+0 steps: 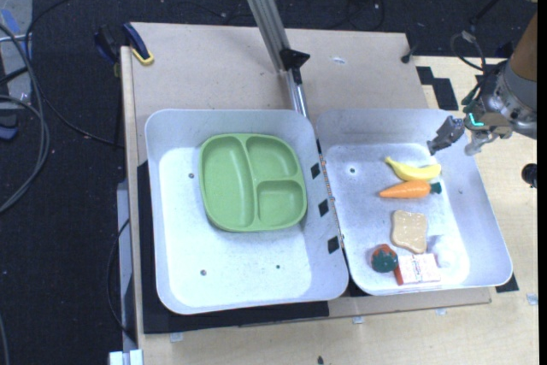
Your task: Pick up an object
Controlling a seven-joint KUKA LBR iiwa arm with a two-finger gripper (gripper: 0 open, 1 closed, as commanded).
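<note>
White and shallow, the right plastic bin (479,209) holds a yellow toy banana (413,170), an orange toy carrot (407,191), a tan toy bread slice (409,230), a small red and green toy (384,259) and a red and white carton (418,269). The two-finger gripper (460,137) hangs over the upper right rim, fingers spread, holding nothing. I judge the approach step; next it must descend over one object, probably the banana. The left white bin (171,269) holds a green divided plate (254,181).

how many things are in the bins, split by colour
green: 1, divided plate
yellow: 1, banana
orange: 1, carrot
tan: 1, bread slice
red and green: 1, round toy
red and white: 1, small box
total: 6
</note>
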